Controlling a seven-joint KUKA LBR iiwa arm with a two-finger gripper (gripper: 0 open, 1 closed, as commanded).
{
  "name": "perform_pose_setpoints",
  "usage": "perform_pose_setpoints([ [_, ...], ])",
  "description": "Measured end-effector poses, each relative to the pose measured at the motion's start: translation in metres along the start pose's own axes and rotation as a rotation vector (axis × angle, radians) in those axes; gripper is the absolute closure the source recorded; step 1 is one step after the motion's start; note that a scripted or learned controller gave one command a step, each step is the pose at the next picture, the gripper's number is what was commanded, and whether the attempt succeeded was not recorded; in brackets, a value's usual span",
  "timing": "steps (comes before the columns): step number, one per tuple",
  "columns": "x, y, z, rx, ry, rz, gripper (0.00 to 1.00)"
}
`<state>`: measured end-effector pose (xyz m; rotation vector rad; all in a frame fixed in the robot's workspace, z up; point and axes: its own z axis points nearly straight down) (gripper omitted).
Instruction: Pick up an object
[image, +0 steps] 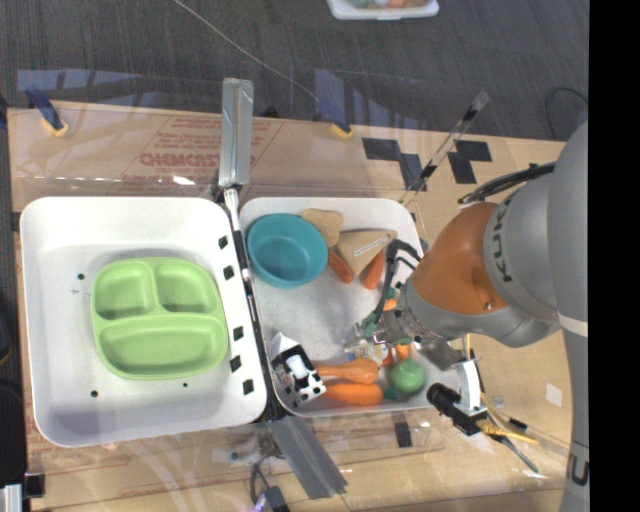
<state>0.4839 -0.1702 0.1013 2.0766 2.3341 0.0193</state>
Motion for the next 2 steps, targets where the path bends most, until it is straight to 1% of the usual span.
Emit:
perform_pose_setpoints([
  [1,0.024,-0.004,0.009,0.021,0.010,-0.222,1.00],
  [2,0.093,0.008,-0.107,0.014,0.007,-0.229,1.00],
])
